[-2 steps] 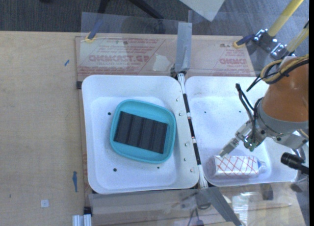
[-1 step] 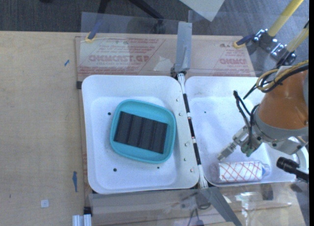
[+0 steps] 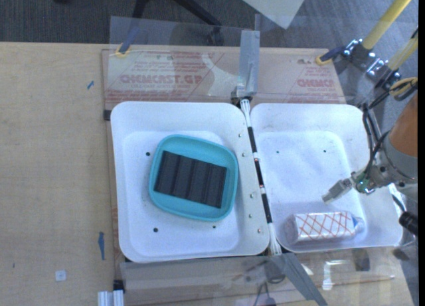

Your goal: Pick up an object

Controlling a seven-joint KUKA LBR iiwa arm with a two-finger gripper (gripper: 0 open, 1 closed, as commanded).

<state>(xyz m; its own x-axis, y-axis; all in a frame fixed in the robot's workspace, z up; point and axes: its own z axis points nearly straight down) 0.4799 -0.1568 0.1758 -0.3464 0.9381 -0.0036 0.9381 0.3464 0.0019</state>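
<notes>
A packet with a red and white lattice print (image 3: 323,226), wrapped in clear film, lies flat in the front of the right bin (image 3: 299,145). A teal dish with a dark ridged insert (image 3: 193,177) sits in the middle of the left bin (image 3: 133,231). My gripper (image 3: 336,192) reaches in from the right edge and hangs over the right bin's right side, just above and behind the packet, apart from it. Nothing shows in its grasp.
A hinged divider with a cable (image 3: 255,172) runs between the two bins. A clear acrylic sheet and a grey post (image 3: 249,66) stand behind them. Cables and a yellow bar (image 3: 392,12) hang at the upper right beside the arm.
</notes>
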